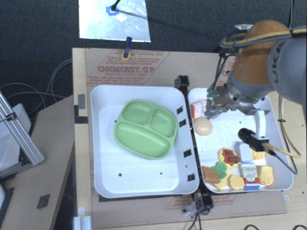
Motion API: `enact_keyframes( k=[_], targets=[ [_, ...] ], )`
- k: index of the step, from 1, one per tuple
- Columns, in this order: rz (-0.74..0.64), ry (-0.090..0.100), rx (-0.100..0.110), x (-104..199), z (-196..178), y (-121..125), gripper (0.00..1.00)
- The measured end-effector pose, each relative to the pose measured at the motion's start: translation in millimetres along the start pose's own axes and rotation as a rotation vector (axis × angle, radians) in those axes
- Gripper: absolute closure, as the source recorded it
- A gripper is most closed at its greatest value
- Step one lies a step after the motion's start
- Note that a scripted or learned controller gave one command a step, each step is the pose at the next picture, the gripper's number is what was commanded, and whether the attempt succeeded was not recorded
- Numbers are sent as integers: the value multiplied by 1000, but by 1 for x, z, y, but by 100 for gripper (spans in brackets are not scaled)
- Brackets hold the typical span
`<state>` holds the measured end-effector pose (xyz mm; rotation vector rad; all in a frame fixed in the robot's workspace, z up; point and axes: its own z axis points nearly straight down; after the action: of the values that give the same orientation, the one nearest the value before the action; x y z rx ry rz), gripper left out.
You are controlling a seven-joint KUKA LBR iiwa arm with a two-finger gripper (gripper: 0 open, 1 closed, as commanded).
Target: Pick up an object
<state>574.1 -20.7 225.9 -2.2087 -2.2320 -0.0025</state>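
My gripper (212, 108) hangs low over the far left part of the right bin (283, 176). Just left of it a red and white packet (197, 110) lies against the bin's wall. A tan egg-shaped ball (202, 126) rests just in front of the gripper, a little to its left. I see nothing held in the gripper. Along the bin's near edge lie several toy foods, among them a round red and yellow piece (229, 156), a green piece (220, 168), a small carton (248, 172) and a yellow piece (236, 181).
The left bin (103, 176) holds a green divided plate (145, 128). A black divider with clips (188, 128) runs between the bins. The grey and orange arm (261, 56) covers the far right of the right bin.
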Motion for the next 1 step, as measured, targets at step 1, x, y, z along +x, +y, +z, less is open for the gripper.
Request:
enact_keyframes(
  k=[1],
  targets=[
    [4,-2,-2,7,-9,9,100]
  ],
)
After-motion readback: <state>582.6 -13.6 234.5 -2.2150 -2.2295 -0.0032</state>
